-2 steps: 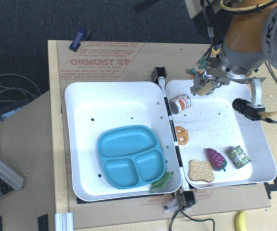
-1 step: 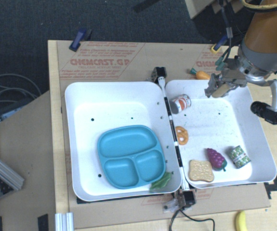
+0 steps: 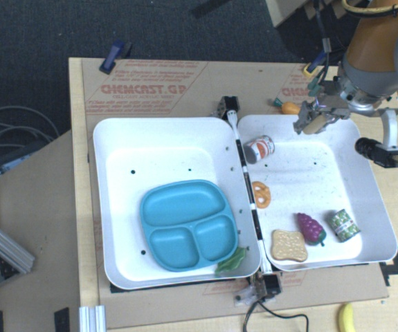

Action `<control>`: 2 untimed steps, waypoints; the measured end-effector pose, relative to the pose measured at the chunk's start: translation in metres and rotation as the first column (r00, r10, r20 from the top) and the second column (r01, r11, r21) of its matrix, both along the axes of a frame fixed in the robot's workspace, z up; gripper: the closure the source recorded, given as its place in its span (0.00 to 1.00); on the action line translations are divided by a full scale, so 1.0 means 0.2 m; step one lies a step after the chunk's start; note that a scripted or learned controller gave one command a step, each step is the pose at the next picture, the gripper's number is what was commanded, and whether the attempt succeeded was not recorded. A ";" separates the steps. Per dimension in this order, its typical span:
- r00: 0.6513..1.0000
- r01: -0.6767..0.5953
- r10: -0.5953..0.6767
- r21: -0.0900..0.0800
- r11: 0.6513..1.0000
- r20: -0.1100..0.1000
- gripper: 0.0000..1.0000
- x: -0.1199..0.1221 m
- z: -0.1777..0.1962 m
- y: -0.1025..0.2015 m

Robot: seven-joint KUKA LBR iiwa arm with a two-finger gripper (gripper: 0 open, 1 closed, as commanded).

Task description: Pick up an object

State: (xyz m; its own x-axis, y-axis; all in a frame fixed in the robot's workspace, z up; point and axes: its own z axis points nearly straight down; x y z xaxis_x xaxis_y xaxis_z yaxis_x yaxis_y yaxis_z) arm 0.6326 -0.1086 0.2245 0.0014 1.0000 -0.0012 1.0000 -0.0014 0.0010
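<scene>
**Inspector:** Where is the gripper (image 3: 314,121) placed, and what is its condition?

**Assistant:** It is seen above the far rim of the right bin (image 3: 365,185), under the grey wrist and orange band. Whether it is apart or together cannot be told from this angle; nothing is seen between its parts.

**Inspector:** Open room?

**Assistant:** A broad bare stretch of speckled white floor is noted directly below and nearward of the gripper. The bin's far wall lies just beside it. A small orange item (image 3: 290,106) rests outside the rim, just to the gripper's left on the surface (image 3: 81,185).

**Inspector:** Candidate objects?

**Assistant:** A small cylindrical can (image 3: 259,148), lying on its side with a red-and-white label that cannot be read, is nearest, leftward and nearer the camera. A pretzel (image 3: 261,194) lies by the dividing wall. Well apart, at the near edge, a toast slice (image 3: 288,246), purple grapes (image 3: 311,228) and a green-labelled can (image 3: 342,225) are grouped.

**Inspector:** The other bin?

**Assistant:** The left bin (image 3: 115,151), far to the gripper's left, holds a smooth blue three-compartment tray (image 3: 188,223) with a green leaf-like item (image 3: 232,261) at its near corner.

**Inspector:** Writing?

**Assistant:** "CHEMCAST GP" is printed in red on the brown sheet.
</scene>
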 end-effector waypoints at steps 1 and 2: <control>1.000 -0.002 0.002 0.001 1.000 0.002 1.00 0.00 0.23 0.25; 1.000 -0.001 0.001 0.002 1.000 -0.003 1.00 -0.16 0.14 0.27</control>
